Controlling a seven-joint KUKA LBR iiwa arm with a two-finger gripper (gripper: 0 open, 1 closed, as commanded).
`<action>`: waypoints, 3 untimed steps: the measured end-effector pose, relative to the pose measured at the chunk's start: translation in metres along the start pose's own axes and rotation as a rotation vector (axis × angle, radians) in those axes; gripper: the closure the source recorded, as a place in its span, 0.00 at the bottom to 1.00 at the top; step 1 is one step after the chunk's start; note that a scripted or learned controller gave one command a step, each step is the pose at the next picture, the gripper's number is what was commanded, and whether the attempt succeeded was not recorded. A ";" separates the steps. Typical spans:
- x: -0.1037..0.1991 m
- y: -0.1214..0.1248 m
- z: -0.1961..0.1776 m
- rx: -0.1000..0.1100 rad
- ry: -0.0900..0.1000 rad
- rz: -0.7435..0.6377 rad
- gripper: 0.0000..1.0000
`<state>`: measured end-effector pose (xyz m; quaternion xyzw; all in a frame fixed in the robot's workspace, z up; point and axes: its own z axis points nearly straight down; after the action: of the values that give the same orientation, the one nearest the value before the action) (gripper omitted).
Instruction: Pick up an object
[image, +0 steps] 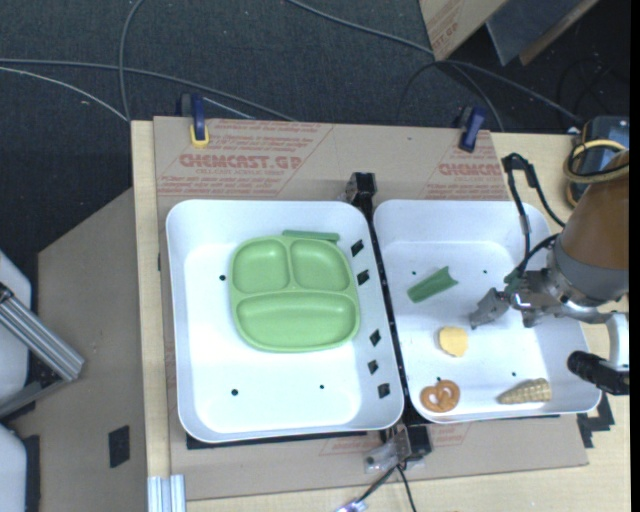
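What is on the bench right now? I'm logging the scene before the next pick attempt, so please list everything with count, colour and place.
Bins: 2, white, side by side on the bench.
Divided plate: 1, light green, in the left bin, toward its far side.
Flat green piece: 1, dark green, right bin, far part.
Yellow piece: 1, yellow, right bin, middle.
Pretzel: 1, orange-brown, right bin, near edge.
Cone-shaped piece: 1, tan, right bin, near right corner.
Clamps: 2, blue, on the board's far edge.
Arm: 1, grey with orange band, at the right.
Gripper: 1, grey, over the right bin, beside the yellow piece.
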<state>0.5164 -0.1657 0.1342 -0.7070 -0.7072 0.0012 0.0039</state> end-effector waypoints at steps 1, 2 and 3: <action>0.001 0.000 0.052 -0.001 0.000 0.001 0.00; 0.000 0.001 0.038 -0.007 -0.002 0.001 1.00; 0.011 0.002 -0.013 -0.013 -0.005 -0.002 1.00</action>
<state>0.5187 -0.1549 0.1476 -0.7065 -0.7077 -0.0016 -0.0022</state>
